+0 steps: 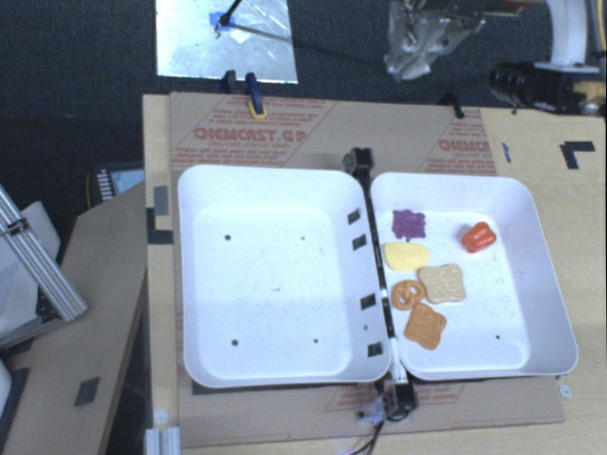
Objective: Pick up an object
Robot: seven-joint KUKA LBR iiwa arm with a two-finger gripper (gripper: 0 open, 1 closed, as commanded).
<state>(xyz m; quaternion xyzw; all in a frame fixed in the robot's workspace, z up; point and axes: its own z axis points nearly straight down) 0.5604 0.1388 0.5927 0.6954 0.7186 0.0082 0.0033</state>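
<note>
Pincer (414, 53) raised beyond the desk's (285, 131) far edge, grip state impossible to tell, nothing seen in it; in the right bin (545, 282) near its left wall, purple piece (409, 223), yellow piece (406, 255), pretzel (407, 294), toast (442, 282), orange piece (425, 325), red pepper (479, 237) toward the far right

Red "CHEMCAST GP" print — upside down — on brown board (248, 133)
</note>
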